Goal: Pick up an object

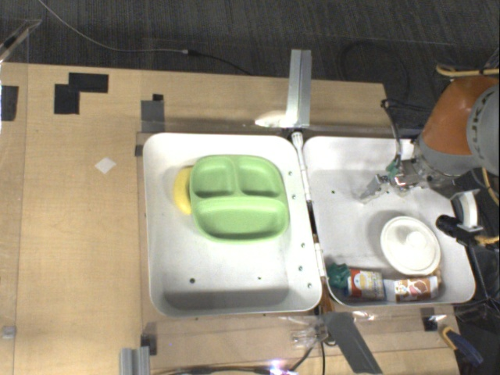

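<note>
At far left we see the wooden bench (70, 209) on dark carpet (195, 14). The left bin (226, 287) holds a green tray (237, 196) over something yellow (182, 191). Lower right, a bottle (383, 285) lies below a white bowl (409, 244). The gripper (398, 174) hovers upper right, its state unclear.

two bins, five things between them

two white bins (156, 209): one green divided plate (237, 196) and one yellow piece (181, 191) peeking out beside it on the left; on the right, one white bowl (409, 244) and two bottles (391, 286) lying end to end.
</note>
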